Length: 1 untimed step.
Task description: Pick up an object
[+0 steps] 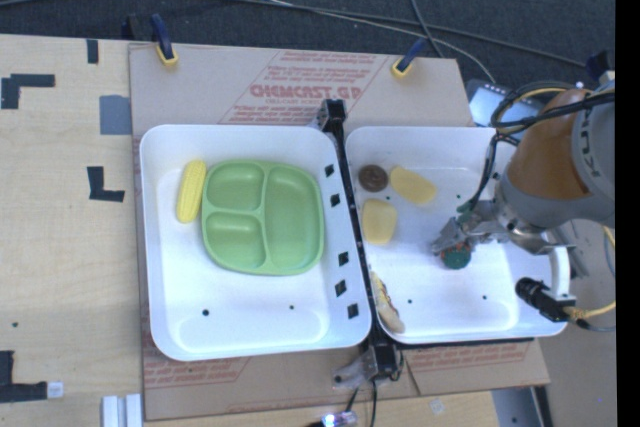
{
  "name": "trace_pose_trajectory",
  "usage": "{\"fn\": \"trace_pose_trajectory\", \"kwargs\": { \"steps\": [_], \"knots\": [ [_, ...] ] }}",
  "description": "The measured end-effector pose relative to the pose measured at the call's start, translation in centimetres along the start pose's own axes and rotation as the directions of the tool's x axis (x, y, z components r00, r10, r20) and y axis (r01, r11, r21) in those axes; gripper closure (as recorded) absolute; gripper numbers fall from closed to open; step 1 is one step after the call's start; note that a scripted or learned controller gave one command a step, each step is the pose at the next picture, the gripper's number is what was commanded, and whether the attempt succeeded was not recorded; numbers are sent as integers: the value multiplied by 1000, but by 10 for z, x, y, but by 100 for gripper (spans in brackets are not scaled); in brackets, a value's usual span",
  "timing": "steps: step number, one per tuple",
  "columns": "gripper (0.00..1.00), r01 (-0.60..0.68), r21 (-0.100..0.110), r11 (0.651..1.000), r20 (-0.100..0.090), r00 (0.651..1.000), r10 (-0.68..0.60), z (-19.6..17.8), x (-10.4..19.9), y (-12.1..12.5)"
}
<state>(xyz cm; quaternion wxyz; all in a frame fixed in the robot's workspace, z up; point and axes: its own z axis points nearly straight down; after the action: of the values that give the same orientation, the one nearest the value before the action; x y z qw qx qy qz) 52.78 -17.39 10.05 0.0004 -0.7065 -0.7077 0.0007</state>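
**Gripper low in the right bin, over a small teal object**

Jaws first: we cannot tell how they stand, since the gripper (455,245) shows as a dark cluster seen from above and its tips blur into what lies beneath.

Camera view, all places taken from the divider (345,215) where the two bins meet:

- We see the arm (555,165) coming in from the far side of the right bin (440,320), grey with its orange band over that bin's outer rim. The gripper sits well away from the divider, toward the outer half of the bin floor.
- A small teal object (457,259) lies directly under the gripper, touching or nearly touching it. Whether it sits between the tips, we cannot make out.
- A pale yellow block (379,221) lies just beside the divider on the right.
- A second pale yellow piece (412,185), more rounded, lies a little farther from the divider and toward the back rim.
- A brown round object (373,178) sits near the divider, between it and that rounded piece.
- A tan, speckled object (387,307) rests against the divider at the front end of the right bin.
- On the divider's other side, in the left bin (250,330), we note a green sectioned plate (263,217) close to the divider.
- A yellow corn cob (190,190) lies beyond the plate, just beside its far edge and well apart from the divider.
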Motion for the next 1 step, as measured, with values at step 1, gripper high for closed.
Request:
{"fn": "trace_pose_trajectory", "kwargs": {
  "steps": [1],
  "knots": [
    [100,0,-5,1000,1,1000,0,-63,3,0]
  ]
}}
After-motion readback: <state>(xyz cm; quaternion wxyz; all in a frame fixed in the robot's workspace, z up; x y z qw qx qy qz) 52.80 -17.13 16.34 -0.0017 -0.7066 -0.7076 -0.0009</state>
